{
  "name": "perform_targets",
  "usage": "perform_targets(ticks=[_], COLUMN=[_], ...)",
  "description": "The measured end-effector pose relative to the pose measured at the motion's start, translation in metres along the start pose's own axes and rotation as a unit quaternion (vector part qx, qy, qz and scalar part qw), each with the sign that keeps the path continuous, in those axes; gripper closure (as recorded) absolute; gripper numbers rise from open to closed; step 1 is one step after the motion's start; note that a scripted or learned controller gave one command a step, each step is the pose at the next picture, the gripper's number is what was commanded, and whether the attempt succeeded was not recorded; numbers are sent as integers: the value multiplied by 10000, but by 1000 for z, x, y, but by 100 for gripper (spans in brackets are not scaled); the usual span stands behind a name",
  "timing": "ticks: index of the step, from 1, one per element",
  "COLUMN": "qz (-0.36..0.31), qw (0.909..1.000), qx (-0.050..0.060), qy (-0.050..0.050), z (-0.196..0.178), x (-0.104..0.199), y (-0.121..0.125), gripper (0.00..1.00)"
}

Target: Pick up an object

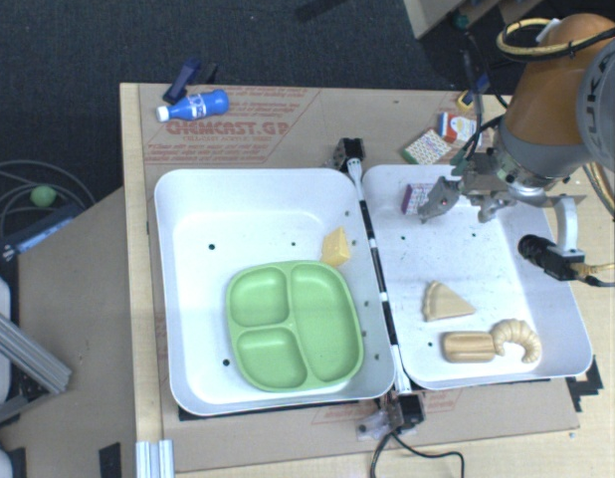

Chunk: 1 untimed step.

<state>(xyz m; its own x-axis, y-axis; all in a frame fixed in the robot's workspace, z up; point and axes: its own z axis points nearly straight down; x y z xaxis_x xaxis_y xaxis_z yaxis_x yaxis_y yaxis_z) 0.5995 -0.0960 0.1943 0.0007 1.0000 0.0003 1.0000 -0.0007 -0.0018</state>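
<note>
**Hand hovers at the far end of the right bin, nothing in it**

Nearest the camera, the right bin [576,352] holds a croissant [519,337] at its near right corner, touching a tan bread roll [467,347] just to its left. A little farther back lies a pale wedge [446,302], apart from both. In the left bin [173,267] a green divided plate [293,324] fills the near half, with a small yellow cheese piece [335,248] beyond it against the bin's right wall.

Farther still, a small purple packet [415,199] sits at the far left corner of the right bin. The hand [467,193] hangs just beside it, fingers spread a little and holding nothing.

Judged as the likely target, the packet looks light and thin, probably slippery on its printed faces and liable to slide along the bin floor. Pinching across its short sides seems best. The bread toys look stiff, light, and easier to grip across their narrow middles.

Beyond the bins, on the bench [138,167], lies a blue and white bottle [193,106].
</note>
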Motion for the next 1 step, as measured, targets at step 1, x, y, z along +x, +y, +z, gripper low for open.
perform_targets(ticks=[1], qz=[6], qw=[10000], qx=[7], qy=[0], z=[72], x=[-23], y=[-77], gripper=[0])
